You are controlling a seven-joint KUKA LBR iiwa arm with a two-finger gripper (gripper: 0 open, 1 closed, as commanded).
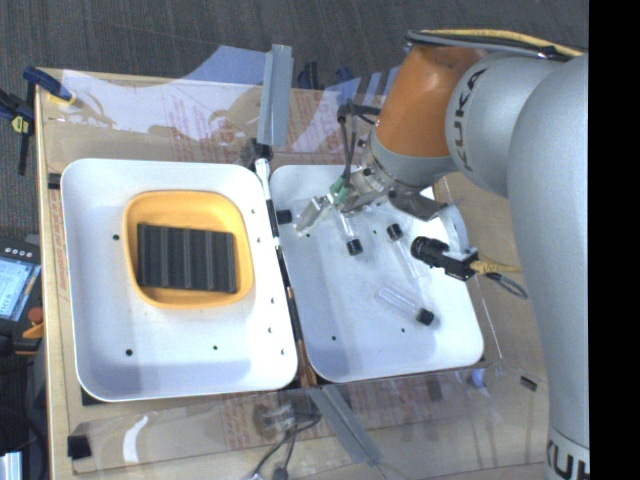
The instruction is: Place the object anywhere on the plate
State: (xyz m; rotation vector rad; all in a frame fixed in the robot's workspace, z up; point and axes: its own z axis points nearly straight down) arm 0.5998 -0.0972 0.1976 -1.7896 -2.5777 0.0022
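A yellow plate (150, 218) lies in the left white bin (100, 353). On its middle rests a dark grey ribbed block (188, 256), lying flat. My gripper (345, 213) hangs over the upper left part of the right bin (350, 353), close to the divider between the bins. It is well apart from the block and the plate. The grey arm with its orange band (425, 98) reaches in from the upper right and hides the right bin's far corner.
Small clear pieces with black ends (424, 316) lie on the right bin's floor. A black part with a cable (440, 255) sticks out toward that bin's right wall. A small screen device (15, 288) sits at the bench's left edge.
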